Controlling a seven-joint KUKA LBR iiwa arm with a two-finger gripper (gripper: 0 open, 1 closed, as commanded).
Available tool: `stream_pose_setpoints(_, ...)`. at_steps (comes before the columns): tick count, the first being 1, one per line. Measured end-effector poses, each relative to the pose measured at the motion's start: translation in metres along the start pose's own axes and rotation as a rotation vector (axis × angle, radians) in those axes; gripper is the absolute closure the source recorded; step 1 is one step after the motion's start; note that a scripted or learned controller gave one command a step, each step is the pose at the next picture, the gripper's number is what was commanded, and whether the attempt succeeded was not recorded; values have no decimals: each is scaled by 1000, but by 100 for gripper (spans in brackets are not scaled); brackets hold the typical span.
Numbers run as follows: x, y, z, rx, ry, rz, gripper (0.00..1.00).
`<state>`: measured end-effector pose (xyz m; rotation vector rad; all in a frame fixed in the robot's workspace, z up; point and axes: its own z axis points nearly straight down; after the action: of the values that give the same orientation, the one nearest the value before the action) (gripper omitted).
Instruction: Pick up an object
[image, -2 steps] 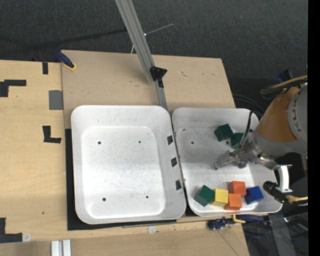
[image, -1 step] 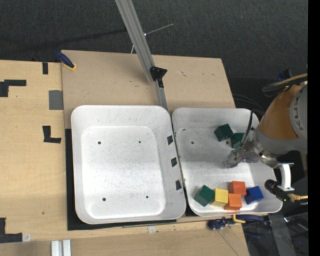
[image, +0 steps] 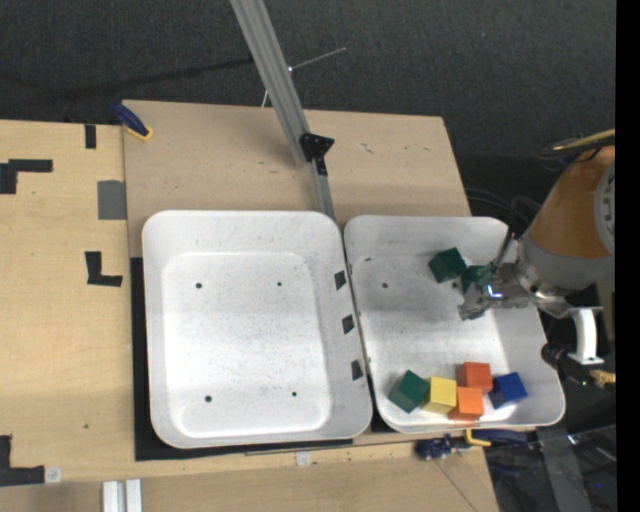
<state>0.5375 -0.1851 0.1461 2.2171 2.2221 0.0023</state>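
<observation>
Currently, you find no legible writing or brand marks anywhere. The gripper (image: 478, 296) sits low over the right bin (image: 400, 320), just beside a dark green block (image: 447, 264); you cannot tell its state. Five more cube-shaped blocks cluster at the bin's near edge: green (image: 408, 390), yellow (image: 443, 391), two orange (image: 473, 376), and blue (image: 508, 388). Both bins are smooth white plastic; the left bin (image: 245, 325) rests on the wooden desk (image: 60, 300).

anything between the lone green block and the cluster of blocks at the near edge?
Camera view: only bare bin floor between the green block and the cluster.
</observation>
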Motion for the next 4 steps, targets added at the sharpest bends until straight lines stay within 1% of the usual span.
stream_pose_setpoints(2,-2,4,-85,-1,-1,1,100)
stream_pose_setpoints(3,45,18,-94,2,2,-4,100)
stream_pose_setpoints(4,91,29,-85,5,1,-3,100)
